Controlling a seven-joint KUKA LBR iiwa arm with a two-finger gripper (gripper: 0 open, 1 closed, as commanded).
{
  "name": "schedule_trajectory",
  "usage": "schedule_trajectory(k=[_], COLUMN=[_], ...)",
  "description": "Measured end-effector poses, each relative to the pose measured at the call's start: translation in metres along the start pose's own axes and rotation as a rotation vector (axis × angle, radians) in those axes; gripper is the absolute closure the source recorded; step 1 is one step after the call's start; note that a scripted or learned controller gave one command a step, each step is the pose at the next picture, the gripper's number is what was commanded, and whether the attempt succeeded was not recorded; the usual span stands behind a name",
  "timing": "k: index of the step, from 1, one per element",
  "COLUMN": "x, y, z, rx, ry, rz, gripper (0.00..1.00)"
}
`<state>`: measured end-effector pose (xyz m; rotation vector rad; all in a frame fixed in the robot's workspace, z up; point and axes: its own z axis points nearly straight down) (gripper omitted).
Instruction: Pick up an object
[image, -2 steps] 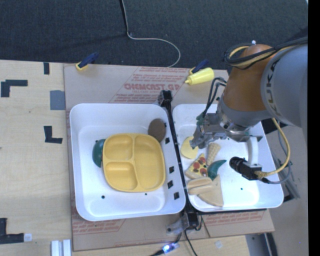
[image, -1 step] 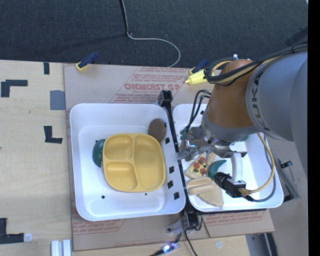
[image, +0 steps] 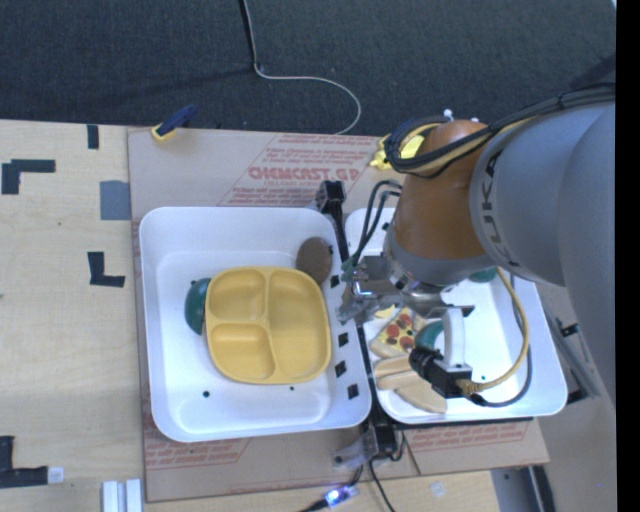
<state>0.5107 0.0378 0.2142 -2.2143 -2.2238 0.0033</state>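
From where I stood the pick looked barely begun, i.e. nothing was lifted yet. The gripper (image: 365, 290) hung low over the wall btwn the two bins, at the near edge of the right bin (image: 540, 345) as the camera saw it. The big grey arm (image: 540, 190) w/ its orange band covered most of that bin. The wrist hid the business end, so I couldn't tell whether the gripper was clenched or released. I saw no obj. caught in it either.

As for what it might take, the closest candidates lay just beside and below it in the right bin. One was a pizza-slice toy (image: 398, 332), flat on the floor. Next to that were some tan pieces (image: 410, 385), bread-like, tho' I couldn't say exactly what. Both seemed to rest on the bin floor, not raised.

The left bin (image: 148, 260) held the rest. A yellow plate (image: 268, 325) w/ compartments lay flat approx. in the middle. A teal thing (image: 195, 305) poked out from under its far-left edge. A brown lump (image: 314, 258) sat touching the plate's upper right corner, near the dividing wall and not far from the gripper. All of these looked untouched.

My guess: the job was at the reach-and-close stage at best. The whole grasp, the lift and the proof that something came up w/ it were all left to do. Which obj. it was aiming at, I couldn't say. The toy or the brown lump seemed likeliest, given where the gripper sat.
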Motion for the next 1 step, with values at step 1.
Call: schedule_trajectory(k=[1], x=[0.0025], y=[0.0012], z=[-0.0179], rx=[-0.003], ry=[0.000], rz=[0.002], gripper=[1.00])
